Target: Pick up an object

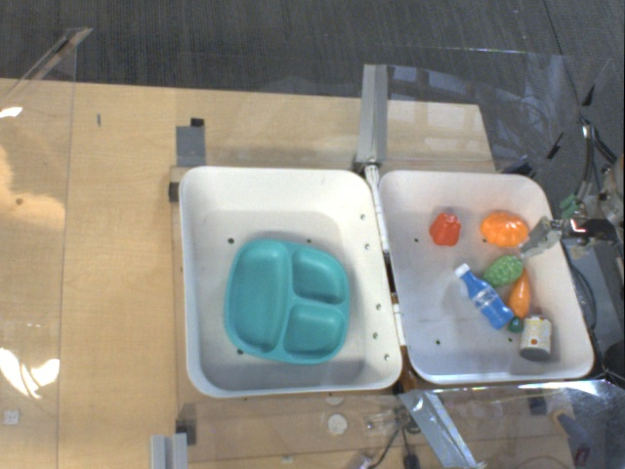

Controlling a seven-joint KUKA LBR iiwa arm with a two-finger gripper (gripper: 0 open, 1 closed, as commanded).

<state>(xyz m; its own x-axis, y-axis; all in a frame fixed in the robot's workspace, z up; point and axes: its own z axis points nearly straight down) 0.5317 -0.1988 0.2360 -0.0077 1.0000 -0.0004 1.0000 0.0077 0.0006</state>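
Camera view: approach step by the look of it, gripper (540, 236) low at the right bin's (430, 355) far right rim beside the orange ball (504, 229) and green fruit (504, 269), jaws' state impossible to tell, next needing a centred descent onto one object

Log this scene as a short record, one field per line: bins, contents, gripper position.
left bin: holds a teal divided plate
right bin: holds six small items
items, far side: red cup-like piece, orange round fruit
items, middle: blue bottle lying on its side, green bumpy piece, orange carrot-like piece
items, near corner: small white and grey container
gripper: at the right bin's right rim, beside the orange fruit; finger state unclear
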